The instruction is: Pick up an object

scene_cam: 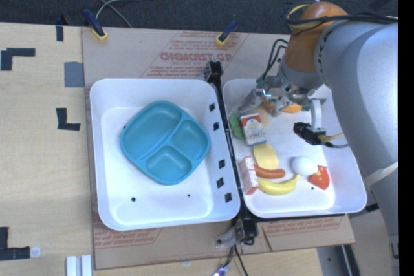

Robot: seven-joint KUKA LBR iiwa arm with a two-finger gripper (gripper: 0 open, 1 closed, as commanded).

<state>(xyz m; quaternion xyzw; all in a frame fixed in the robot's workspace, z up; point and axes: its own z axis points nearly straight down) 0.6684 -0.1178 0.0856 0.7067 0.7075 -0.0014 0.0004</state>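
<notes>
overhead, arm (pixel 349 68) bends, claw (pixel 262 100) above right bin (pixel 349 200).

A cardboard sheet (pixel 194 55) is laid on the wooden worktop (pixel 39 158) and clipped at its far edge by two clamps (pixel 96 27). Two white bins (pixel 103 139) are carried side by side on it.

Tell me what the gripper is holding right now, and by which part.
It cannot be told. The gripper hangs low over the right bin, just above the small carton, but the wrist hides the fingertips, so no hold is visible.
</notes>
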